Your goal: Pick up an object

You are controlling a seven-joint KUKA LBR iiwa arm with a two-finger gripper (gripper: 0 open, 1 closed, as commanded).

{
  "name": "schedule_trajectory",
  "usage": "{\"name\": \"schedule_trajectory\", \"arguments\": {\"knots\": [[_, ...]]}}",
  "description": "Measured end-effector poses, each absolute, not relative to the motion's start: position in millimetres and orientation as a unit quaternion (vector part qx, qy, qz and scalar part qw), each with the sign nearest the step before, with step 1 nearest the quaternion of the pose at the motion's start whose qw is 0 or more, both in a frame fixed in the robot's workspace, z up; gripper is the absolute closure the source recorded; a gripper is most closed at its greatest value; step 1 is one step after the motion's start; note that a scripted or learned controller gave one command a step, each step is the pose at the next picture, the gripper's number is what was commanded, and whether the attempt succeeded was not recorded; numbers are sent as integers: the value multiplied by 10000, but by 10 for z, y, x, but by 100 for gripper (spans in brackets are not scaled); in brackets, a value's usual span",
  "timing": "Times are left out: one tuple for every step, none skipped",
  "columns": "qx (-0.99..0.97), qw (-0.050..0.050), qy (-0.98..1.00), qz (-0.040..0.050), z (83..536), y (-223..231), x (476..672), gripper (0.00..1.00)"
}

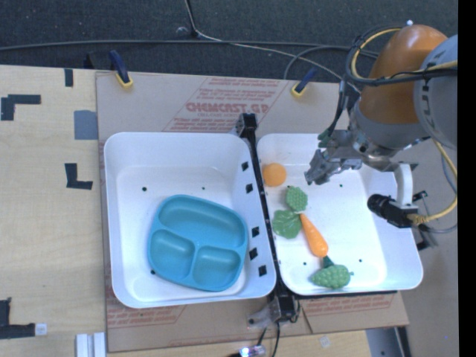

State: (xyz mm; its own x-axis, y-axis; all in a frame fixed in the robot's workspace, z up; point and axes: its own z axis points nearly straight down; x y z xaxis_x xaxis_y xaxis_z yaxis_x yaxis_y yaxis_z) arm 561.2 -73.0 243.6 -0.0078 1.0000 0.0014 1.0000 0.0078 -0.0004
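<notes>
In the right bin (372, 274) lie an orange ball (274, 174), two green leafy toys (295, 198) (285, 223), an orange carrot (314, 236) and a green broccoli-like piece (332, 276). My gripper (321, 171) hangs over the upper part of this bin, right of the orange ball and above the carrot. Its dark fingers point down and left, and nothing shows between them.
The left bin (126, 162) holds a blue divided tray (198, 242). A black divider (256, 192) runs between the bins. The bins sit on a cardboard sheet (223, 103) held by blue and yellow clamps. Cables loop near the arm at the upper right.
</notes>
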Motion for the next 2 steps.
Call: {"name": "schedule_trajectory", "arguments": {"knots": [[-7061, 3, -7081, 8, 2373, -322, 5724, 100], [-7048, 8, -7094, -1, 2436, 193, 5818, 100]]}}
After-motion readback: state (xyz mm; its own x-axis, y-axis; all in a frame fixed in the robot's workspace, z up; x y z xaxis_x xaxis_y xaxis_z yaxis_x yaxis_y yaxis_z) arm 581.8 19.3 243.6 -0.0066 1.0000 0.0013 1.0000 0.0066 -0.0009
